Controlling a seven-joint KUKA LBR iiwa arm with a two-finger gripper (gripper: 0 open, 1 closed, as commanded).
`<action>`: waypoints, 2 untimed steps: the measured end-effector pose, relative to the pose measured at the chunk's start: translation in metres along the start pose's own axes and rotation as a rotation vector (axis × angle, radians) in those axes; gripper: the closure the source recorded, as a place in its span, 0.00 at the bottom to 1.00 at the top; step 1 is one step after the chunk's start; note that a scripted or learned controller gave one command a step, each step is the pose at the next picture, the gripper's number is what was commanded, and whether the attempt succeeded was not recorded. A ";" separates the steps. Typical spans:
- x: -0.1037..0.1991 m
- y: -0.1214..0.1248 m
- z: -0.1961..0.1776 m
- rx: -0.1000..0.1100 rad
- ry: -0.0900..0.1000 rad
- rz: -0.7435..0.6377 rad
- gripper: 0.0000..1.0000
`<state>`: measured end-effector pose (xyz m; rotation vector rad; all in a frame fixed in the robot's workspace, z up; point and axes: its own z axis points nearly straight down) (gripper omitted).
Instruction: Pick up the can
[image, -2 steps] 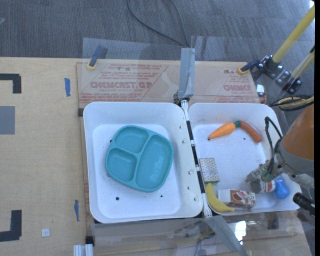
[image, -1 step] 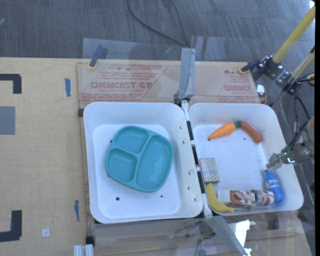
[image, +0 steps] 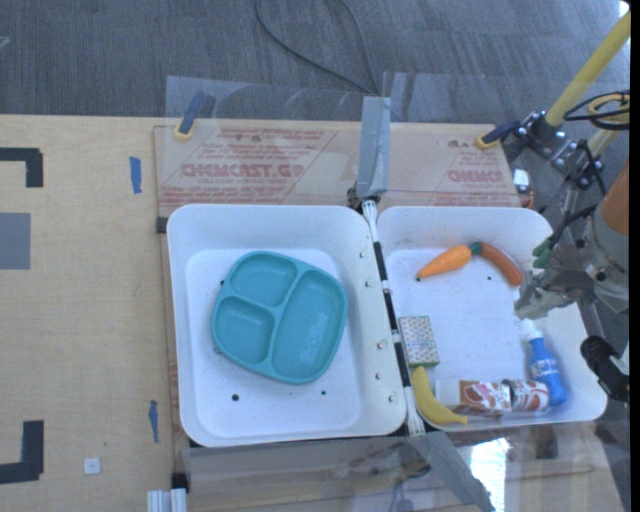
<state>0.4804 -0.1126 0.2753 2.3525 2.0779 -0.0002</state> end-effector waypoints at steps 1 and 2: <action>-0.066 0.008 -0.069 0.001 0.000 -0.050 1.00; -0.010 0.038 0.054 0.004 0.001 0.063 1.00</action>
